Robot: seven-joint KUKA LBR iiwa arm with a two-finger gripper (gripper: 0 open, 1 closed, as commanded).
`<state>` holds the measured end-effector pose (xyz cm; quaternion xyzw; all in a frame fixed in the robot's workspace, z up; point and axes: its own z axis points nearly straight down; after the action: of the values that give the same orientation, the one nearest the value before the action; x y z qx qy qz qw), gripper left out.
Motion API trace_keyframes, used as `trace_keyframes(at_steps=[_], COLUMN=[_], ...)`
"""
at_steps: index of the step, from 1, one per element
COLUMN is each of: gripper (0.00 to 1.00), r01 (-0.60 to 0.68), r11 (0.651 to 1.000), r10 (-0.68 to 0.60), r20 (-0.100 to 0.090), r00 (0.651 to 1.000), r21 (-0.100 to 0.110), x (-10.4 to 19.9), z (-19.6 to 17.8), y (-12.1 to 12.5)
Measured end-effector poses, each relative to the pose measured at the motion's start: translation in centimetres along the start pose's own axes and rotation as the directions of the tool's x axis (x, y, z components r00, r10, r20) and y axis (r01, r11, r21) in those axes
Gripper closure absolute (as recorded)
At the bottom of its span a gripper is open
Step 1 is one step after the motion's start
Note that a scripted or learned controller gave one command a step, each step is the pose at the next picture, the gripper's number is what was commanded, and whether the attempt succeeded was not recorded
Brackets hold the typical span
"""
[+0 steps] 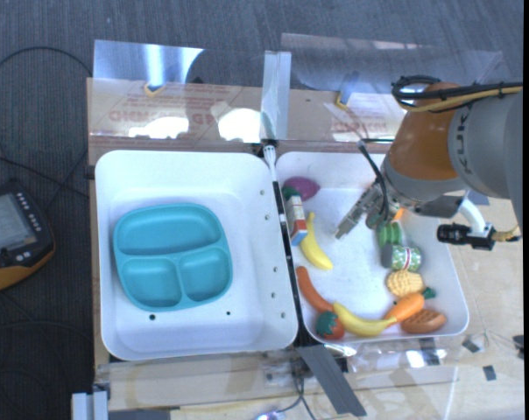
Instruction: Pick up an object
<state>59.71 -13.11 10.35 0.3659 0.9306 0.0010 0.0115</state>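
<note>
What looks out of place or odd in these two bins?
Nothing looks spilled or damaged. The toy food lies loosely heaped in the right bin: two bananas, a carrot, corn. The left bin holds a teal tray, slightly askew. The end effector hovers over the right bin.

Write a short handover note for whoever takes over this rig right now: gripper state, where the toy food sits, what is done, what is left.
Gripper: low over the middle of the right bin, nothing visible between its fingers; whether they are open or shut cannot be told.

Things: all toy food lies in the right bin. Purple piece near the top left, small banana along the left wall, long banana, carrot and corn at the bottom, green pieces just right of the gripper. The left bin holds a teal divided tray.

Done: arm is over the bin.
Left: grasp and lift one object.
</note>
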Motion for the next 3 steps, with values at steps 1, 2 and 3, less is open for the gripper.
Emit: trace_keyframes(at_steps=[1,2,3], gripper=[1.0,0.0,0.0], r01=[0.213,0.216,0.304], r11=[0.977,0.976,0.953], r10=[-0.213,-0.215,-0.304], r20=[-0.006,-0.017,-0.023], r00=[0.977,0.976,0.952], r21=[0.005,0.006,0.003], x=[-10.0,-9.7,-6.0], z=[-13.7,-13.1,0.7], y=[-3.7,-3.5,-2.5])
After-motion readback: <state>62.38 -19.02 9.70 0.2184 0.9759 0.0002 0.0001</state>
